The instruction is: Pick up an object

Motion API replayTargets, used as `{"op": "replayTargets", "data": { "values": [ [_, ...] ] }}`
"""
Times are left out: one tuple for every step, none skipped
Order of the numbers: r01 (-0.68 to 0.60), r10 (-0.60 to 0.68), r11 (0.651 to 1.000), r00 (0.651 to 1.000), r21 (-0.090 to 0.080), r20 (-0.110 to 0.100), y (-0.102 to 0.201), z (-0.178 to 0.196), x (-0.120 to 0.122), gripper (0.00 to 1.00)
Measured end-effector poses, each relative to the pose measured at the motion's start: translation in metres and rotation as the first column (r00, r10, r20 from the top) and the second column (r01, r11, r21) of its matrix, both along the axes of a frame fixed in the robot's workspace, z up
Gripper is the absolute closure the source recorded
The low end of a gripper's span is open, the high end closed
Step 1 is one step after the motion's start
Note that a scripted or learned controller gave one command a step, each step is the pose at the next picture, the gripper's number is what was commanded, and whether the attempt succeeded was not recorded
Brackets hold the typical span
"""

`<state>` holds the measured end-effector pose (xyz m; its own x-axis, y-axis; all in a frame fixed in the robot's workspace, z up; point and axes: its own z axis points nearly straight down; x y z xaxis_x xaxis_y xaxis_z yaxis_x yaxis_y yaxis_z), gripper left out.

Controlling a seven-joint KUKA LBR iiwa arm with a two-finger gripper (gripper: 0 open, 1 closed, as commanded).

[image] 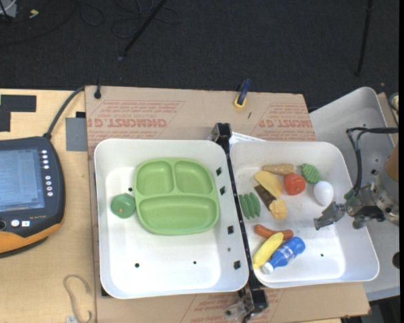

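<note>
My gripper [337, 215] hangs over the right bin's [353, 264] right side (finger spacing I cannot tell), near the white egg [323, 193], gripping nothing visible.

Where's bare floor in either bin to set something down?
Left bin: open strip along its near edge, below the green divided plate and green ball. Right bin: near-right corner, between the blue bottle and gripper. Crowded: right bin's middle, around the tomato and egg.
</note>
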<state>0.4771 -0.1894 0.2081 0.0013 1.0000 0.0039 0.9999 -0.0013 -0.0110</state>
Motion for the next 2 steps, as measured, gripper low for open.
{"op": "replayTargets", "data": {
  "values": [
    [-0.001,0.001,1.0,1.0,-0.002,0.007,0.0,0.003,0.002,0.0],
    [-0.004,0.004,1.0,1.0,0.0,0.004,0.002,-0.041,0.005,0.0]
  ]
}}
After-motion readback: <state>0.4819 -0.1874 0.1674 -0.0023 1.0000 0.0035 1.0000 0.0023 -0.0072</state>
